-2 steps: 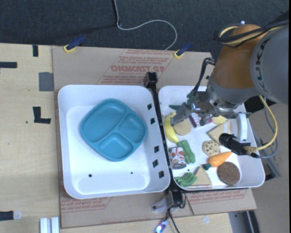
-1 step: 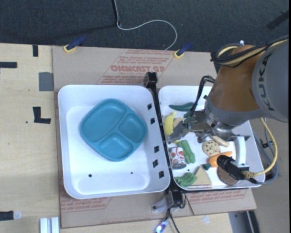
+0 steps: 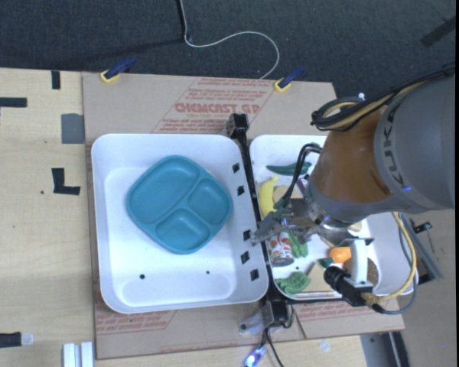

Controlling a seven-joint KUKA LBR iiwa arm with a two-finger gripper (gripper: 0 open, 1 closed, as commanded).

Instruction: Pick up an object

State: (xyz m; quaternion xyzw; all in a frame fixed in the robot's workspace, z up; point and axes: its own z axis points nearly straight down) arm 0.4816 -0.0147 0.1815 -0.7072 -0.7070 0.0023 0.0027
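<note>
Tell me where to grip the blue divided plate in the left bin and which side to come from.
Best bet: the raised outer rim of the blue divided plate, at the corner facing the right bin. The plate lies flat on the left bin floor, turned diamond-wise, so only its thin edge gives purchase. Come from above with one finger inside a compartment and one outside the rim; the arm enters from that side.

two white bins (image 3: 111, 205) (image 3: 394, 277), one blue divided plate (image 3: 180, 203), one banana (image 3: 267, 196), one small can (image 3: 281, 249), two green leafy items (image 3: 294, 283) (image 3: 289, 168), one orange piece (image 3: 340, 254).
</note>
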